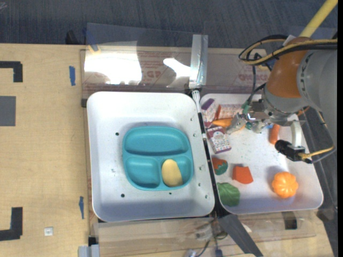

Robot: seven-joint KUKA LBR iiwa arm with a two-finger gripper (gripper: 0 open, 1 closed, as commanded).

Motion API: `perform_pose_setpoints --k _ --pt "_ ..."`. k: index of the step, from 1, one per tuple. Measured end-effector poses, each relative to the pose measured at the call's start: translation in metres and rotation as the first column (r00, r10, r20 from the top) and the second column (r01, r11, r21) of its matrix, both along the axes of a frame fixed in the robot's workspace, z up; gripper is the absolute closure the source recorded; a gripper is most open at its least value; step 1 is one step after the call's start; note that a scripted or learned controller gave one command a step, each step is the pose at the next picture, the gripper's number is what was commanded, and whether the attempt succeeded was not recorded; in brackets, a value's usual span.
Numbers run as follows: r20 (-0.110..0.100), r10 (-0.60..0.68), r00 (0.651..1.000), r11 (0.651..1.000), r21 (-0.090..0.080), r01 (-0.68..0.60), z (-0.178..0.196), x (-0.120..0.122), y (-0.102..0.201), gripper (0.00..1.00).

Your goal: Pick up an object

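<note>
From above, the grey arm's gripper [247, 119] hangs low over the far part of the right shallow white bin [311, 199], beside an orange carrot-shaped toy [220, 123]; I cannot tell how it is set. In the left white bin [102, 143], a teal divided plastic tray [155, 146] holds a yellow potato-shaped toy [171, 172].
</note>
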State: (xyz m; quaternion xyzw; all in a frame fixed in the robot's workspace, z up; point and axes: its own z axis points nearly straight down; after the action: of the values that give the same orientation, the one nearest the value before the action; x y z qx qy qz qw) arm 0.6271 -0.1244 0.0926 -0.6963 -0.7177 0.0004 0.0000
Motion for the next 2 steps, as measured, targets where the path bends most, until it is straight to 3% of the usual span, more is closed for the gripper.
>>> perform_pose_setpoints --k 1,2 --pt "-0.047 0.042 0.998 0.999 -0.002 -0.042 -0.008 0.029 0.005 0.00" --pt "-0.007 0.287 0.958 0.958 0.005 -0.287 -0.007 0.019 -0.008 0.00"
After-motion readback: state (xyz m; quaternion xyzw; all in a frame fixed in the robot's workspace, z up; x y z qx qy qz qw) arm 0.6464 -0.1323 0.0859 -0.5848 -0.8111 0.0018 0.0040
